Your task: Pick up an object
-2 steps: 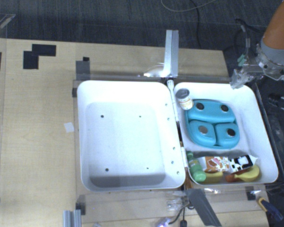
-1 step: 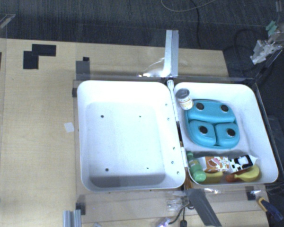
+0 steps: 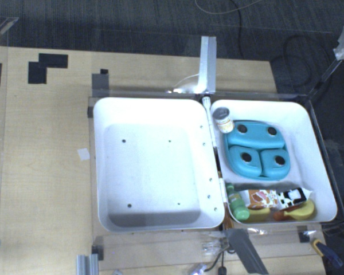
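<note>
Objects for picking all lie in the right bin, in the right half of the frame. The left bin beside it shows only its bare white floor, and both sit on the pale wooden table.

The largest is a blue tray with four round dimples. It lies flat in the middle of the bin, tilted a little so its long side runs from upper left to lower right. A small round grey-topped jar is just beside the tray's upper left corner, close to the wall between the two bins.

Along the bin's lower wall lies a printed packet, its long axis running left to right across the frame. A green thing is at its left end and a yellow thing at its right, the three crowded together.

I cannot tell whether the hand is open or closed. The arm enters from the frame's right, so the filled bin is on its nearer side. The blue tray looks the most open target, with free floor to its right. A grasp across its shorter width seems likelier than one along its length.
</note>
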